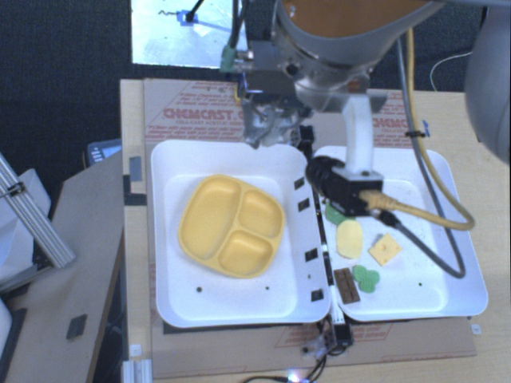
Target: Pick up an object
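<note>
A yellow divided plate (231,226) lies in the left bin (172,294). The right bin (447,294) holds a pale yellow oval piece (349,238), a yellow cheese-like square (385,250), a green clover-shaped piece (366,278) and a brown bar (346,285). A second green piece (333,213) peeks out from under a black fitting. My gripper (274,131) hangs over the far edge of the left bin, beyond the plate and apart from all the small pieces. Nothing shows in its grasp.
A black fitting (345,187) on a white post (358,138) sits over the right bin's near-left part, with a yellow cable (427,218) looping across that bin. The bulky arm body (351,22) covers the top middle. Cardboard (188,110) lies under the bins.
</note>
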You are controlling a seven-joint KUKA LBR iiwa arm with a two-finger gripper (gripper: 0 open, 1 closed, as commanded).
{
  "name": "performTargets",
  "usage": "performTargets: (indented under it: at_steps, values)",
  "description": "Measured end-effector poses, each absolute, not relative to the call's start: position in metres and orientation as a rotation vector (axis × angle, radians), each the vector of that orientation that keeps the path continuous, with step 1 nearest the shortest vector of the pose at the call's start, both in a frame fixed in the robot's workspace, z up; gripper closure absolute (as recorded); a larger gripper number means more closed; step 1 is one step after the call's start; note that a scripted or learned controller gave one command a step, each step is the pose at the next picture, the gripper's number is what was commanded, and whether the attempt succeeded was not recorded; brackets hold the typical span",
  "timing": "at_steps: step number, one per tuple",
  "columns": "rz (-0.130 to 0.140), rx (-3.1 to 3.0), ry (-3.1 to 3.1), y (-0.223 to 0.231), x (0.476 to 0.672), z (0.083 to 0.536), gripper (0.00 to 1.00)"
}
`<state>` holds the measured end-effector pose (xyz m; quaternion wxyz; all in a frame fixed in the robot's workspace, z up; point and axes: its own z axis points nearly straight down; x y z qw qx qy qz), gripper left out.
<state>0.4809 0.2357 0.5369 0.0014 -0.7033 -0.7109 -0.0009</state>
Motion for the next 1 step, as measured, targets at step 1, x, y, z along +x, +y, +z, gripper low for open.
performTargets:
  at_steps: [1]
  values:
    - [-0.002, -2.228, -2.218, 0.1918, 0.5429, 0.5332, 1.0]
